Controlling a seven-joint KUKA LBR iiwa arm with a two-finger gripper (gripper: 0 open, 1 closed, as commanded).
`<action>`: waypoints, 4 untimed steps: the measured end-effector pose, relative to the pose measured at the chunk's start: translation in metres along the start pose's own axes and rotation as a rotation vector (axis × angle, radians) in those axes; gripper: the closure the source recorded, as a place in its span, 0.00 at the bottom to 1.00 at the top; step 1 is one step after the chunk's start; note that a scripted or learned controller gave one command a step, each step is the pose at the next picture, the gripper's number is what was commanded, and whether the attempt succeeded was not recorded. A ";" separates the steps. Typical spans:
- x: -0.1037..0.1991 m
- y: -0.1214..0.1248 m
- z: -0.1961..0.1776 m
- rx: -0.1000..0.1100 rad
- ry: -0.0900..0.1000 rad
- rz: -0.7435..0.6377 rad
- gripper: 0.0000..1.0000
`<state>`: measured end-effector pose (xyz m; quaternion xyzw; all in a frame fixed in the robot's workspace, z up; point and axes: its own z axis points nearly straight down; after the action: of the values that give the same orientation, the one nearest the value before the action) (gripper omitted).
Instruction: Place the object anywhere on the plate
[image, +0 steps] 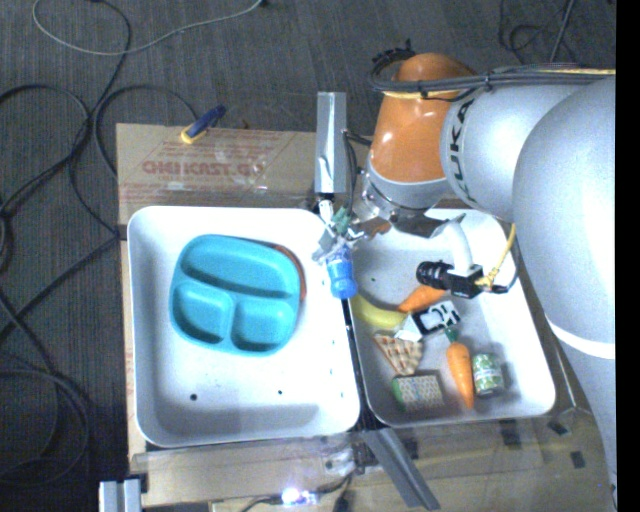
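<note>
The fingers (338, 238) were closed on a small blue object (342, 275), perhaps a toy bottle, which hung below them over the rims between the two white bins. It looked lifted clear of the right bin (535, 385), where a banana (378, 313), two carrots (458, 372), a waffle piece (399, 352) and a green can (487, 373) lay. The blue compartment plate (238, 293) sat well to the left, in the left bin (160, 400). The carry step seemed to be in hand. The next move called for travelling left until the object stood above the plate, then lowering and opening the fingers.
</note>
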<state>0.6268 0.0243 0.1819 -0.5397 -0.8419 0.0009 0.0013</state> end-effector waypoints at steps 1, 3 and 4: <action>-0.017 0.028 -0.026 -0.001 -0.002 -0.066 1.00; 0.099 0.029 -0.016 0.000 -0.001 -0.300 1.00; 0.162 0.052 -0.007 0.000 -0.001 -0.413 1.00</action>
<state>0.6057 0.1935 0.1893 -0.3556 -0.9346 0.0011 0.0010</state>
